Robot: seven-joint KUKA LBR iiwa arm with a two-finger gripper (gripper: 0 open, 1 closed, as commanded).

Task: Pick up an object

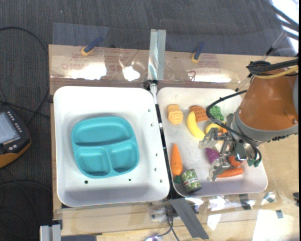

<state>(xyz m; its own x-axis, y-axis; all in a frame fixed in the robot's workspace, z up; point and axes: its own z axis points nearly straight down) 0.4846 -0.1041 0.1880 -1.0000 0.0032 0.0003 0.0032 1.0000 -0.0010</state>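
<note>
Target, by our judgement: purple piece (pixel 211 154) in right bin (pixel 261 185), lower right part, just beside red-orange piece (pixel 232 172). Gripper (pixel 216 160) directly over both; fingers look spread, nothing seen between them, so we call claw released, not grasping. Clutter close: yellow banana (pixel 194 125) above, carrot (pixel 176 159) and green can (pixel 190 180) to left. We advise: centre on purple piece alone, descend straight, close only once fingers straddle it. Teal tray (pixel 106 145) in left bin (pixel 65 134), well apart.

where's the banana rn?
The banana lies in the right bin, upper middle, between the waffle-like yellow piece on its left and the claw lower right.
</note>
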